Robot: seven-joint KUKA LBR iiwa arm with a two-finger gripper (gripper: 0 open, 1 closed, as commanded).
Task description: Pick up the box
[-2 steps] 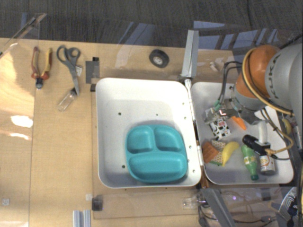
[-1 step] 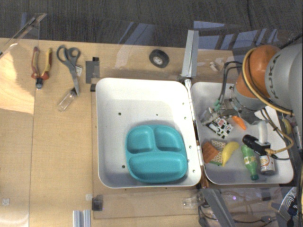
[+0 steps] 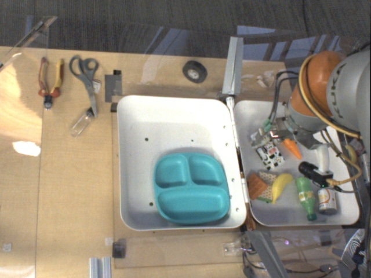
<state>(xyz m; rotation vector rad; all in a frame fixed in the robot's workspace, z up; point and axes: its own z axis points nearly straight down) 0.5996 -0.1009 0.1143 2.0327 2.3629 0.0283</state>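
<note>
Along the right bin's (image 3: pixel 348 218) near edge stand a green bottle (image 3: pixel 305 197) and a can (image 3: pixel 326 200), while the brown box (image 3: pixel 258 186) lies in its near-left corner, touching a banana (image 3: pixel 282 185). Farther back the gripper (image 3: pixel 269 151) hangs low over the bin's left half, just beyond the box and beside a carrot (image 3: pixel 292 149); whether it is open or closed cannot be told.

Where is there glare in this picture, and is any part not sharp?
Camera view: strong glare on the bench at left, near the pliers; the teal tray is sharp; the arm at right looks soft and blurred.
</note>
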